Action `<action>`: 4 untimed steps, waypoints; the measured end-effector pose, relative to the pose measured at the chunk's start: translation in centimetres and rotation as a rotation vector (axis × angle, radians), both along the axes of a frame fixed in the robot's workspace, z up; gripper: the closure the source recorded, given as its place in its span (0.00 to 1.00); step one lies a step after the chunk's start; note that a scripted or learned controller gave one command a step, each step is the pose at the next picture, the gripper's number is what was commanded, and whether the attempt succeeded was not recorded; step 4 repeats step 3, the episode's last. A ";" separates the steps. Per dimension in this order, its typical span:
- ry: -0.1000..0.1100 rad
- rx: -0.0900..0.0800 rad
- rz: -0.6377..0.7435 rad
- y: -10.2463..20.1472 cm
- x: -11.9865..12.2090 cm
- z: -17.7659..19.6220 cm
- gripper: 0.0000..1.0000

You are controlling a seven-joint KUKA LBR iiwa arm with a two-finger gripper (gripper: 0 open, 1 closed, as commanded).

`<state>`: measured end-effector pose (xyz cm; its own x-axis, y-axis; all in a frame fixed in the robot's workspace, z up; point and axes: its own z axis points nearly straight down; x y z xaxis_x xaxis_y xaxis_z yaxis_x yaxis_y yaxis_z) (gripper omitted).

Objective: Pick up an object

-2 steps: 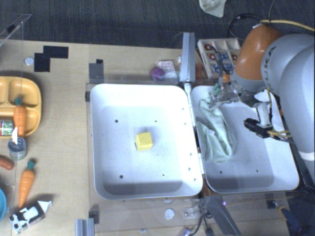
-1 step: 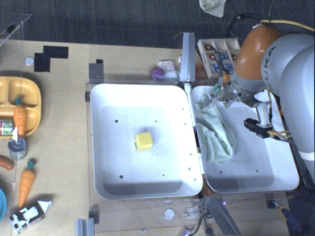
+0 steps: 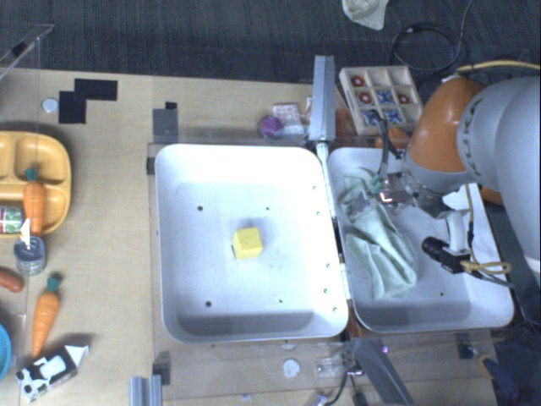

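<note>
- Left bin (image 3: 177,227): plain white, with a few small dark dots on its floor.
- Block (image 3: 248,243) near the left bin's middle: yellow.
- Right bin (image 3: 482,307): white.
- Cloth (image 3: 380,244) along the right bin's left wall: pale grey-green.
- Arm (image 3: 499,134): grey, with an orange band (image 3: 439,134).
- Bench (image 3: 101,294): light tan, with black patches (image 3: 83,96) near its far left corner.
- Tray (image 3: 34,172) at the bench's left edge: yellow.
- Carrots (image 3: 44,311) by the left edge: orange with green tops.
- Small toy (image 3: 272,126) beyond the left bin: purple.
- Floor (image 3: 211,24): dark blue-grey.
</note>
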<state>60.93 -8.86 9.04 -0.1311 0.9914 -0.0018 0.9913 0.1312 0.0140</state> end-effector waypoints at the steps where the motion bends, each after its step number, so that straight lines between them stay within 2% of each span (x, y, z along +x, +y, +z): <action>1: 0.006 0.000 0.028 -1.9 6.2 -0.1 0.00; 2: 0.002 0.000 0.067 -0.4 -2.4 0.0 0.00; 3: 0.002 0.001 -0.077 0.3 2.3 -0.1 0.00; 4: 0.002 0.001 -0.077 0.3 2.3 -0.1 0.00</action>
